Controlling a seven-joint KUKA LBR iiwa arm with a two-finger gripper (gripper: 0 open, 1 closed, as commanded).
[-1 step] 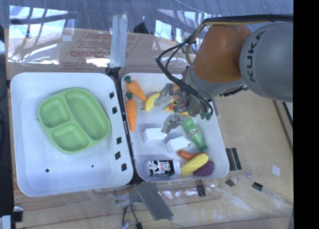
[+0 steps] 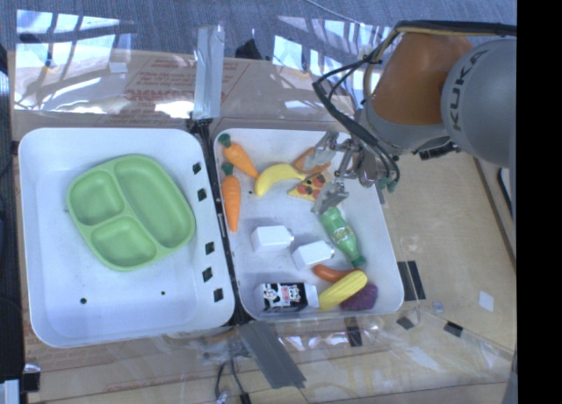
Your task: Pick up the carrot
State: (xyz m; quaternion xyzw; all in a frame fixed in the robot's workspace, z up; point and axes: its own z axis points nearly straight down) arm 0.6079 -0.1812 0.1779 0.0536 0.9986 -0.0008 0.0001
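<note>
Grip the carrot, near the right bin's left edge, across its thick middle; it looks light, stiff, slick. State of the jaws: cannot tell.

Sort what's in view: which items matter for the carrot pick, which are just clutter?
Job:
- two carrots, one along the right bin's left wall, one above it
- gripper, over the bin's upper right

Clutter:
- banana
- pizza slice
- green bottle
- two white blocks
- milk carton
- corn
- green divided plate, left bin
</note>
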